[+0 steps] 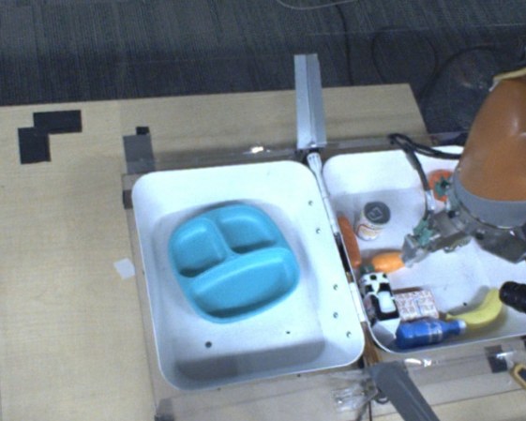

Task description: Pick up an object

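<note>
The gripper (pixel 416 246) hangs low in the right bin (pixel 386 170), and whether it is open or closed I cannot tell. An orange piece (pixel 386 262) lies just to its left on the bin floor, close to the tip but not held by it. A small jar with a dark lid (pixel 374 218) stands a little farther up and to the left.

The nearer part of this bin is crowded. A black and white toy (pixel 377 288) sits by the divider, a patterned packet (pixel 415 305) lies just beside it, a blue bottle (pixel 428 332) lies on its side along the near wall, and a banana (pixel 483 312) curves next to the bottle. A long orange stick (pixel 346 239) runs along the divider wall. The upper part of the bin floor, behind the jar, is bare white.

The arm (pixel 516 152) covers the right side of the bin.

The left bin (pixel 159 292) holds a blue divided plate (pixel 234 260) near its middle, with bare floor around it.
</note>
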Available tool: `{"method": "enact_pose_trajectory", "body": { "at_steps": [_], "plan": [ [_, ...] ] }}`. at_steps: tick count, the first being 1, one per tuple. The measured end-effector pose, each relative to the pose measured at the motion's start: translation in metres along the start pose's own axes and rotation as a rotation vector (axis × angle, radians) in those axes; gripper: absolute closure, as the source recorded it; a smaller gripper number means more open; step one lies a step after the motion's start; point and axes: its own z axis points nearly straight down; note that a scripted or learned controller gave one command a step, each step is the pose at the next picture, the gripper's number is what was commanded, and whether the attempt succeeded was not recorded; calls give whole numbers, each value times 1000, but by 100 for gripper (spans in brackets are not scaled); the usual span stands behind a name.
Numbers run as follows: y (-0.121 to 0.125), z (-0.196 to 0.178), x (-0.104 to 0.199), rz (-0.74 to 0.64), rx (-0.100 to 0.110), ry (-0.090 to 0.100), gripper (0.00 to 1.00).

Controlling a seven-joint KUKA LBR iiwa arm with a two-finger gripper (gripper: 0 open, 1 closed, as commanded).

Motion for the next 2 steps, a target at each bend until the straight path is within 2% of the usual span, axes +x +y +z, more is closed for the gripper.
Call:
{"method": "enact_pose_trajectory", "body": {
  "at_steps": [1, 2],
  "plan": [
    [11, -70, -55, 4, -2, -2, 100],
    [-3, -8, -19, -73, 0, -1, 100]
  ]
}}
